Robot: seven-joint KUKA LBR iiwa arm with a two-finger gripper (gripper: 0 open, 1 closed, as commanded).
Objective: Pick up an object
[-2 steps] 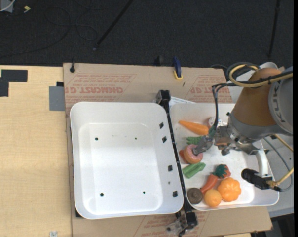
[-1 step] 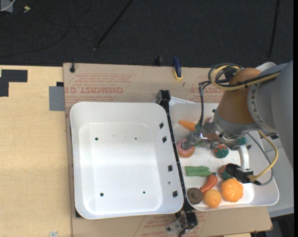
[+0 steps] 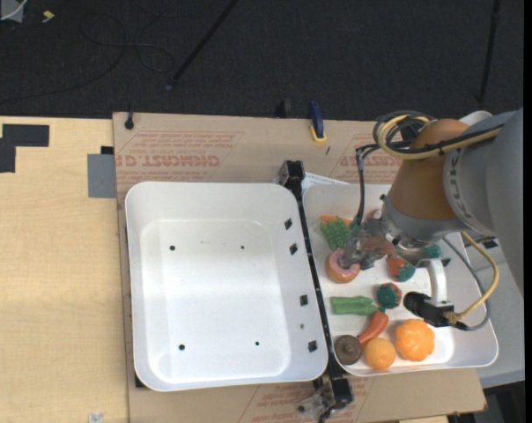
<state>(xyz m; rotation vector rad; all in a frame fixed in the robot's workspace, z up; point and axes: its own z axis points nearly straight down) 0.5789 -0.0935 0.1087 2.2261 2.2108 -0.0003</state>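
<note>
My gripper (image 3: pixel 361 252) is low in the right bin (image 3: pixel 477 346), reaching in from the right. Its tip is right beside a pink and orange ring-shaped toy (image 3: pixel 341 269), on the toy's upper right edge. A green leafy toy (image 3: pixel 336 230) lies just behind it. A red piece (image 3: pixel 402 268) shows under the wrist to the right. Whether anything is held is hidden by the gripper body.
Nearer the front of the right bin lie a green pickle-like toy (image 3: pixel 352 305), a teal piece (image 3: pixel 388 294), a red pepper (image 3: pixel 373 326), a brown round piece (image 3: pixel 349 349) and two orange fruits (image 3: pixel 380 353) (image 3: pixel 414 340). The left bin (image 3: pixel 143 236) sits alongside.
</note>
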